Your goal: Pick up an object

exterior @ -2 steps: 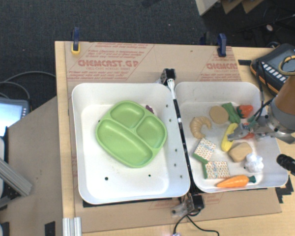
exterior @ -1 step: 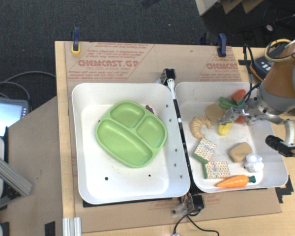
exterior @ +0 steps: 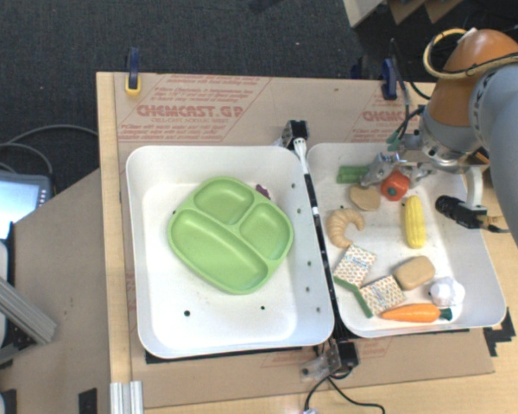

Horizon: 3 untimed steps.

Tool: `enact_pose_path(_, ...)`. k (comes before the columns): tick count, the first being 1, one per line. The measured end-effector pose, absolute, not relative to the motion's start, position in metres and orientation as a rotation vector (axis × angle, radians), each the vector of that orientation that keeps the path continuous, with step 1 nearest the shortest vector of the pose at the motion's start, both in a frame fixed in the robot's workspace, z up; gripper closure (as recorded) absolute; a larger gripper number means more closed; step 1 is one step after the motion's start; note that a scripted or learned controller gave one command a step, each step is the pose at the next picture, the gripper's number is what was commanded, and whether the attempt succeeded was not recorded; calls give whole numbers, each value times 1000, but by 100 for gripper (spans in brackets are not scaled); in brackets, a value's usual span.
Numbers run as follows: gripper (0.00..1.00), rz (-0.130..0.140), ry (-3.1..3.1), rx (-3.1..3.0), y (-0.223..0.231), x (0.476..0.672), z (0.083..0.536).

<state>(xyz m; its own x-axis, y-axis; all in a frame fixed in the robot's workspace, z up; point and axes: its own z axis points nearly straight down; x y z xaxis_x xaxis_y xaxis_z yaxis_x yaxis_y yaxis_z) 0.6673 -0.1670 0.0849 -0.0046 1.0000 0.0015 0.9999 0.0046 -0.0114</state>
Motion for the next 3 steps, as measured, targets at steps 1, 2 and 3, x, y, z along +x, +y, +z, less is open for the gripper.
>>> enact_pose_path(1, 0, -3, -2225, -2206, -175, 665, 86)
enact_pose_path(2, 100, 1, -2224, -2216, -181, 664, 96)
enact_pose_path(3, 100, 16, -2221, -2210, -114, 665, 85)
